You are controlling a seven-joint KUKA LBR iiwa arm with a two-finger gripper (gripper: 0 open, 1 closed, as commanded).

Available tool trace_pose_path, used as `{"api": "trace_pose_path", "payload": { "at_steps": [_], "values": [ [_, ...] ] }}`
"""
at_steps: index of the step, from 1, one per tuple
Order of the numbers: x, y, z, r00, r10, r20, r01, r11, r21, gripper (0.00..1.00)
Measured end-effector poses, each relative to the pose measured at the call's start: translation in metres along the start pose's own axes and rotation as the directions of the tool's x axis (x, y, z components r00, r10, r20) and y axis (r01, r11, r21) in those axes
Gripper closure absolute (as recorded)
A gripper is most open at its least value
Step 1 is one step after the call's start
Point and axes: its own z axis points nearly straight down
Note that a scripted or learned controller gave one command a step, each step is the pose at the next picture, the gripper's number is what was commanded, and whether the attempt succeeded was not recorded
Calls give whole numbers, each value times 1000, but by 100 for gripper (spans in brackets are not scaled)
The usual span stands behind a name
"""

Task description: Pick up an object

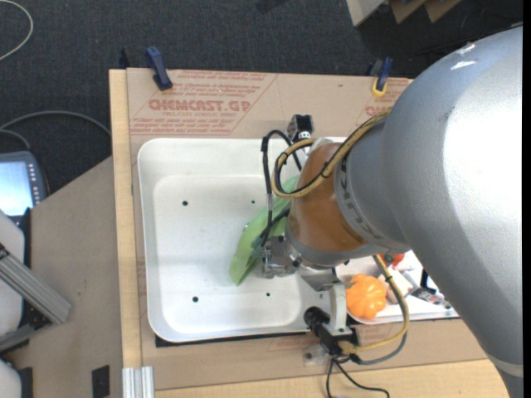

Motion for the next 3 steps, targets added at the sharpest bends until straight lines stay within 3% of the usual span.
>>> {"api": "trace_pose_path", "payload": {
  "at_steps": [1, 2, 3],
  "values": [
    [-54, 68, -108, 1000, 3, 1, -3, 1000, -10, 100],
    [-7, 65, -160, 1000, -5, -2, 5, 1000, -2, 100],
    [65, 38, -88, 1000, -4, -2, 4, 1000, 9, 100]
  ]
}}
